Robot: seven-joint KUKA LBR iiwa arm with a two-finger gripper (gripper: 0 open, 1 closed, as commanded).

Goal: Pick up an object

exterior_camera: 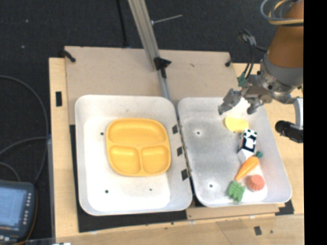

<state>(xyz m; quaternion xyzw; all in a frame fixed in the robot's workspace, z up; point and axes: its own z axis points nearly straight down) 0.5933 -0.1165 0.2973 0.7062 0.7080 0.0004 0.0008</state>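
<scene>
- At the far left of the tabletop [60, 137] we see the left shallow white bin [92, 188], and in it a yellow plastic plate with three compartments [138, 146], lying flat near the bin's middle.
- Between the bins a grey metal rail [145, 29] slants up toward the far side.
- The right shallow white bin [204, 152] holds the pickable things, all along its right side: a pale yellow block [236, 123] farthest, then a small black-and-white box [248, 141], an orange toy carrot with a green leafy top [244, 173], and a round reddish-orange toy [255, 182] nearest.
- The end effector [241, 102] hangs over the far right part of this bin, its two fingers spread apart with nothing between them, just above and beside the yellow block.
- We judge the block to be the closest candidate. To do this well, we would centre the fingers over it, turn them to span its narrow side, descend straight, and close only once both fingers flank it.
- We would steer clear of the black-and-white box just beside it, which could be nudged or pinched along.
</scene>
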